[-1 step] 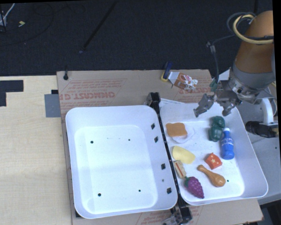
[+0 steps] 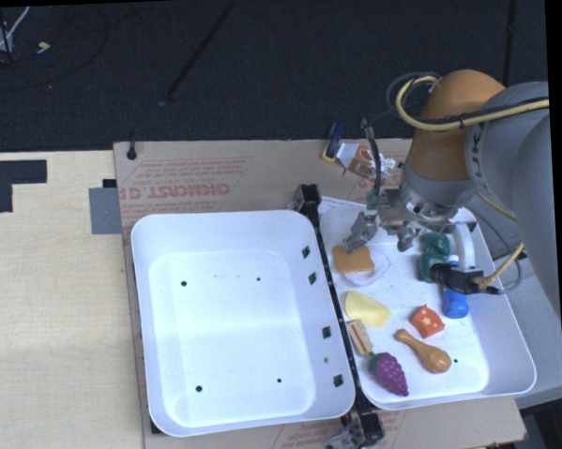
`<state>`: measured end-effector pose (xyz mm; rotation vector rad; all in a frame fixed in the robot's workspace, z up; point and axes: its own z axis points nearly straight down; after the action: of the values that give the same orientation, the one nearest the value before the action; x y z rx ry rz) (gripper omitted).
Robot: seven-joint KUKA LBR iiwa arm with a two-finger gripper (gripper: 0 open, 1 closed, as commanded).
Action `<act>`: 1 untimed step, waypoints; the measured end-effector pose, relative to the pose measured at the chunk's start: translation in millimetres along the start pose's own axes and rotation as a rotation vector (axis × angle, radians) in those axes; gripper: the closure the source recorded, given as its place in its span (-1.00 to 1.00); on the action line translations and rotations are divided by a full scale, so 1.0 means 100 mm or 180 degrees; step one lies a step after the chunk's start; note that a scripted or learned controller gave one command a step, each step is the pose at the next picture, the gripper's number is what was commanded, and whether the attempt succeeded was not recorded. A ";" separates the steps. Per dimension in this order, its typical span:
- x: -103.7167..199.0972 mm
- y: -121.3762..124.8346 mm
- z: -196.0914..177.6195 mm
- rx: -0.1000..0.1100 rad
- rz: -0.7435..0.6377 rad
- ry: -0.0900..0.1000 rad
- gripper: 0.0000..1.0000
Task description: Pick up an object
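1. Purple grapes [image 2: 389, 374] are lying nearest the camera, at the front of the right bin [image 2: 514, 371], and I am counting outward from them.
2. I am hovering my gripper [image 2: 387, 234] over the back of that bin, just above the orange slice [image 2: 353, 261]; its fingers are standing apart, with nothing between them.
3. I am judging the pick as not yet made: every object is resting on the bin floor, so closing, gripping and lifting are all left to do.
4. I am counting two white bins; the left bin [image 2: 152, 272] is sitting beside the right one.
5. I am counting one each: grapes, a tan drumstick [image 2: 425, 349], a red cube [image 2: 427, 321], a yellow wedge [image 2: 366, 307], the orange slice, a green piece [image 2: 434, 254], a blue piece [image 2: 455, 304], and a small striped piece [image 2: 360, 336].
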<state>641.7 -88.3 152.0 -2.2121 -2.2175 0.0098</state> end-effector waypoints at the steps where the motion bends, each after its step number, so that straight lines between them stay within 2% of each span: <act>1: -0.05 -0.39 0.69 -0.0003 0.0009 -0.0002 -1.00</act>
<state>602.2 -92.9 83.0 -2.2162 -2.2151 0.0097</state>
